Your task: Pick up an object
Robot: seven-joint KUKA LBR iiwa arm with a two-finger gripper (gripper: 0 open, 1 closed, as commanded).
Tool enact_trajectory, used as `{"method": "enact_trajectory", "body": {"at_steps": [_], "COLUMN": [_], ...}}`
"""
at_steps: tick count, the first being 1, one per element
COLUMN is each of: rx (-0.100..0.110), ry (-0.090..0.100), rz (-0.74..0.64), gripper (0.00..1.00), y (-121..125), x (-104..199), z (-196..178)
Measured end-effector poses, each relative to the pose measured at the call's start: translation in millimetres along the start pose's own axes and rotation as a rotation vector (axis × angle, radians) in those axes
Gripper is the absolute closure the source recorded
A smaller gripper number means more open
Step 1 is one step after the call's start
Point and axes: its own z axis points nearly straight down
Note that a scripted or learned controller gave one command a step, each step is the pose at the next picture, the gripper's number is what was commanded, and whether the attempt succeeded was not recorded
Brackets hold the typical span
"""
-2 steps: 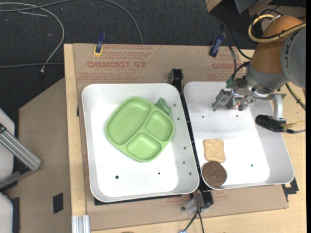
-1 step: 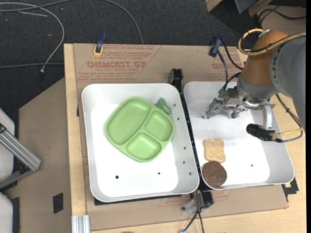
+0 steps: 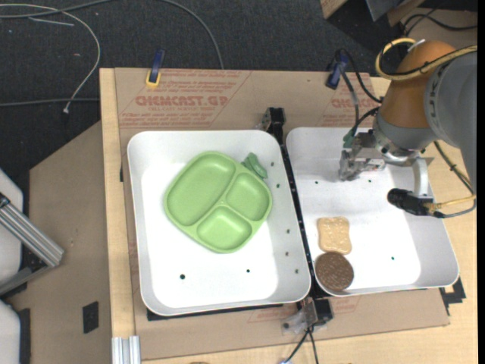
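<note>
1. Brown cardboard covers the desk point(image 3: 227, 340) along the bottom of the frame, and a small clamp point(image 3: 307, 317) sits at the near edge where the two bins meet.
2. Closest in the right bin point(image 3: 424, 264), at its lower left corner, lies a round dark brown cookie-like disc point(image 3: 334, 271).
3. Just above the disc and touching it lies a tan slice of toy toast point(image 3: 333, 235), also close to the bin's left wall.
4. In the left bin point(image 3: 151, 279), around its middle, rests a light green divided plate point(image 3: 218, 202) with three compartments, turned at an angle.
5. A small darker green piece point(image 3: 255, 165) pokes out from the plate's upper right edge, touching or partly tucked under it; which one cannot be told.
6. Farther back, in the upper half of the right bin, the tool point(image 3: 355, 165) hangs over the white floor, well apart from the toast and the disc, with nothing visible between its fingers; whether they stand apart or together cannot be told.
7. Behind it, at the upper right of the frame, rise the grey arm point(image 3: 455, 97) and its orange band point(image 3: 413, 82), with cables looping around them.
8. Two blue clamps point(image 3: 156, 67) grip the far edge of the cardboard, and beyond lies dark carpet point(image 3: 151, 14) crossed by thin cables.
</note>
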Motion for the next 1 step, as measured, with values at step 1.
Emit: {"method": "enact_trajectory", "body": {"at_steps": [1], "rx": [-0.007], "ry": [-0.003], "rz": [0.000], "gripper": [1.00], "y": [3.7], "x": [-7.0], "z": [-62.9]}}
